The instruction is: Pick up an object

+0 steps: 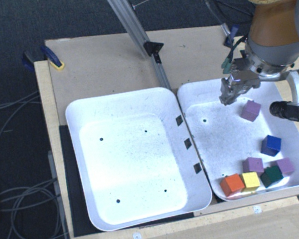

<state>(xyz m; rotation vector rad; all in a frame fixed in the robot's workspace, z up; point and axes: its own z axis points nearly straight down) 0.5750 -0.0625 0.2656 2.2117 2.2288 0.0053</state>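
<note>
A: Where is the gripper [231, 95] seen?

B: It is seen over the far part of the right bin [214, 134], hung from the grey arm [274, 17] that reaches in from the right. Whether its fingers are spread or closed cannot be told, as they are blurred and dark against the bin wall. Nothing is seen between them.

A: And where are the objects placed?

B: A purple block [250, 110] is found just beside the gripper, toward the near right of it, tilted on the bin floor. A blue block [271, 144] is set further toward the near side, apart from the purple one. Along the near wall a cluster is gathered: an orange block [232, 184], a yellow block [251, 180], a green block [271, 175], with two more purple blocks [253, 164] [284, 166] just behind them.

A: Is the left bin [127, 159] occupied?

B: Only a bare, speckled white floor is shown there. A slanted metal bar [136, 34] is seen crossing the bench [102, 67] above the two bins.
</note>
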